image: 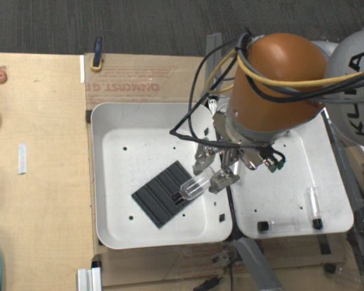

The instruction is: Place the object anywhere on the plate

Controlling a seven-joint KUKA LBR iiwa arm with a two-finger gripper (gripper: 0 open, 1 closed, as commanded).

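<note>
you see the gripper (pixel 207 176) with its jaws clamped on the clear tube (pixel 194 188), just above the dark ribbed plate (pixel 161 194) in the left bin (pixel 109 223).

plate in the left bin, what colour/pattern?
Dark grey to black plate with ridged parallel lines, seen in the camera view.

Bright, even overhead light — white bins (pixel 109 223) near washed out, faint glare on orange band (pixel 279 71). Soft shadow under arm (pixel 352 83) on right bin. Focus fairly sharp — slight softness around pincer (pixel 221 174).
</note>
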